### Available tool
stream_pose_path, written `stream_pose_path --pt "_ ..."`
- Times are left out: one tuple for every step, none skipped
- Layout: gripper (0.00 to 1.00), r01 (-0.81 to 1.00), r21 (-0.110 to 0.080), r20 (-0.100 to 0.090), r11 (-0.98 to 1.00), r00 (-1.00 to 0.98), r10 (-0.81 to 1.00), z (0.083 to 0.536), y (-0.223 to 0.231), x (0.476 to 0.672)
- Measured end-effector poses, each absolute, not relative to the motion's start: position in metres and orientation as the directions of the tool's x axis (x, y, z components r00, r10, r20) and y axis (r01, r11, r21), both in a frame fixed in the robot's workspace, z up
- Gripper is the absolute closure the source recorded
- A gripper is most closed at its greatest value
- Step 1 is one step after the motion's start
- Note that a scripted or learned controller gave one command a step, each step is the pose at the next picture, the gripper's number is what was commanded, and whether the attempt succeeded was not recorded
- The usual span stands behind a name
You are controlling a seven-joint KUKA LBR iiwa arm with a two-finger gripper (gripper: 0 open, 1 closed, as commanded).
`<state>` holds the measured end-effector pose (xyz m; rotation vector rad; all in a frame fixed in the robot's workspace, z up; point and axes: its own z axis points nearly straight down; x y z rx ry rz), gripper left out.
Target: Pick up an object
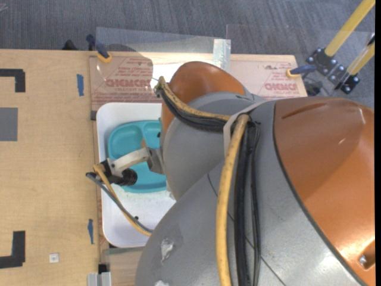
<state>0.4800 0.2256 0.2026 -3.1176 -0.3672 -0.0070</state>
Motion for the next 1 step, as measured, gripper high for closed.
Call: stream_pose_path --pt "1.0 0.265 -0.003 0.008 -0.964 0.964 0.265 0.3733 0.2242 0.4807"
